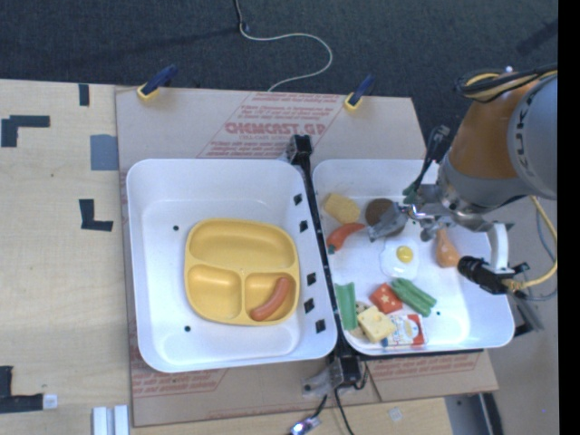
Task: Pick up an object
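My gripper reaches in from the right and hangs low in the right bin, just right of a brown round piece and above a fried egg toy. A yellow piece and a red-orange pepper lie to its left. An orange carrot-like piece lies under the wrist on the right. Toward the front of this bin are a green stick, a green pod, a red piece, a cheese wedge and a small packet.
The left bin holds a yellow divided plate with a sausage in its lower right compartment. A black divider runs between the bins. The arm's cables hang over the right bin's right rim.
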Robot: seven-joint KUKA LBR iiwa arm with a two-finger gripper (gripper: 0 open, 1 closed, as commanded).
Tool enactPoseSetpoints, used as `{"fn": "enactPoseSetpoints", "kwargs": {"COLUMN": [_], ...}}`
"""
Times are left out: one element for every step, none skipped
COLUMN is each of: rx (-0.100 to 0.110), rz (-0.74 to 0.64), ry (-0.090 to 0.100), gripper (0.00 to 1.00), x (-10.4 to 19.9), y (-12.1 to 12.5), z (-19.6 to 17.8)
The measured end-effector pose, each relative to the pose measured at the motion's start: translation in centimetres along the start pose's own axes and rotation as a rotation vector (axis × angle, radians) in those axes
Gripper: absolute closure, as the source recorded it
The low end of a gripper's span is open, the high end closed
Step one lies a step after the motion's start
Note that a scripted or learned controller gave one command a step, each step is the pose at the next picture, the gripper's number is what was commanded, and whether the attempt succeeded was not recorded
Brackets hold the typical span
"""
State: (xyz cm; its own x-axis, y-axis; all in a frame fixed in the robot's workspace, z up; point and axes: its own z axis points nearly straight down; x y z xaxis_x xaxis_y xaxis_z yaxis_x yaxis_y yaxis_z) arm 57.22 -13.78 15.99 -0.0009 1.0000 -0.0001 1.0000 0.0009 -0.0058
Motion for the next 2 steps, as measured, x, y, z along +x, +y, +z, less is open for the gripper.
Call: {"fn": "enactPoseSetpoints", "kwargs": {"rx": [0.0,-0.011], "rz": [-0.001,0.0], "ry": [0.001,-0.006], "gripper": [0.0,0.0], "x": [0.3,0.1], "y": [0.0,0.2], "z": [4.4,7.3]}}
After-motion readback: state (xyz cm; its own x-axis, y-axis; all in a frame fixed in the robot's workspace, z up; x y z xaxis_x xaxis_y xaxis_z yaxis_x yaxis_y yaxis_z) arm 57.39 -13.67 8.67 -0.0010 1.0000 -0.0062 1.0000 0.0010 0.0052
